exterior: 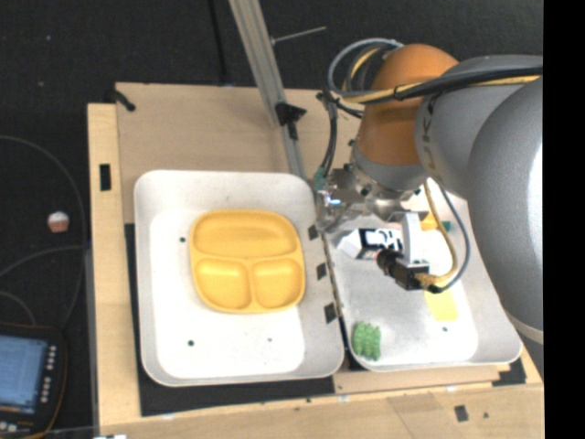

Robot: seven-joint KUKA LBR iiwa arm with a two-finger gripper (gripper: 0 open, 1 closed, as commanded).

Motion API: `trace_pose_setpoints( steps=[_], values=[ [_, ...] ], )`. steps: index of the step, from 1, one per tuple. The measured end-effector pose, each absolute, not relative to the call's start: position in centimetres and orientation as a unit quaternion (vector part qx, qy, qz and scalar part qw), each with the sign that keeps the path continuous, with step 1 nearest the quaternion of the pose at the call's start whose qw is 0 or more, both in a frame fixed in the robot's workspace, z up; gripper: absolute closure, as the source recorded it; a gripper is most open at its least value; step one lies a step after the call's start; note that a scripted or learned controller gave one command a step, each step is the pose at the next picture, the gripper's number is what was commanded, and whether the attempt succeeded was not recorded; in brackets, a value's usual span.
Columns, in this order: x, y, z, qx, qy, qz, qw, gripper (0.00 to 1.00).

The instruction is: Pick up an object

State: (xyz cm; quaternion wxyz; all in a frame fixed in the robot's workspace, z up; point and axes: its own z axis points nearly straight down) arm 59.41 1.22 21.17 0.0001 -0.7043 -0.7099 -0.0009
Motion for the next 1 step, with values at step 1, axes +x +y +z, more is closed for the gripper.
trace_pose_setpoints(
  steps=[1],
  values=[
    [61.51,6.05,21.04,-0.704,-0.71,-0.0013,0.0,1.0]
  ],
)
